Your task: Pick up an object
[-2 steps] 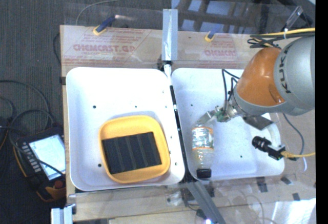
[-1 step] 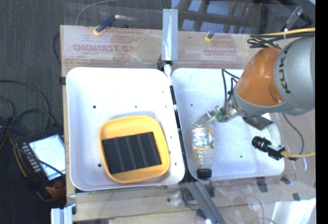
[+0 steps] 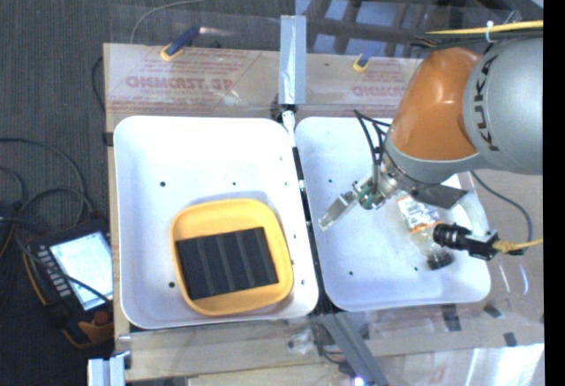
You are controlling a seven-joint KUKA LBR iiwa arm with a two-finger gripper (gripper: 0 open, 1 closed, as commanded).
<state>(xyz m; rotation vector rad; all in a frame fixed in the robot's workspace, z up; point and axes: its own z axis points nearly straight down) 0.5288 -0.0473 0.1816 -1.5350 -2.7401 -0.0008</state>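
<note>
The yellow tray [image 3: 231, 256] with its dark ribbed insert lies flat in the lower part of the left bin [image 3: 159, 163], left of frame centre, its long axis running roughly left to right, tilted slightly. The claw [image 3: 340, 208] hangs over the right bin [image 3: 353, 278]; whether it is spread or pressed together I cannot tell.

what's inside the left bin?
The left bin holds one yellow tray with a dark ribbed insert. The tray covers whatever lies beneath it.
</note>
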